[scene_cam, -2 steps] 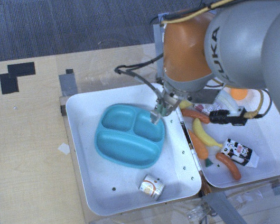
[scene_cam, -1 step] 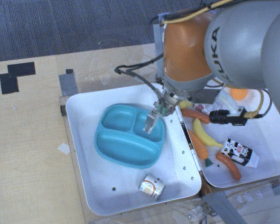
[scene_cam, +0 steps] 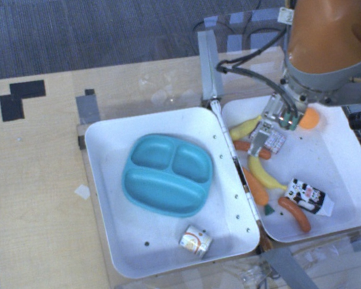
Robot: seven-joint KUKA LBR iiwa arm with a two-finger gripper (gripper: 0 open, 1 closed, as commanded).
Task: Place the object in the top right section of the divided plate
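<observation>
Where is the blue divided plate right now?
The blue divided plastic plate lies in the left shallow white bin, above a small white can lying near the bin's front edge.

The left bin (scene_cam: 105, 188) has lots of free room. The blue divided plate (scene_cam: 168, 174) sits in its middle with all its sections bare, so nothing blocks a way down into them. A small cup (scene_cam: 195, 241) lies near the bin's front edge, well apart from the plate. The right bin (scene_cam: 351, 172) is crowded on its left side: bananas (scene_cam: 265, 172), a carrot (scene_cam: 257, 188), a sausage (scene_cam: 296, 213) and a black-and-white carton (scene_cam: 309, 196) lie close together. The arm (scene_cam: 324, 18) hangs over its back corner. The bin's right side is bare.
</observation>
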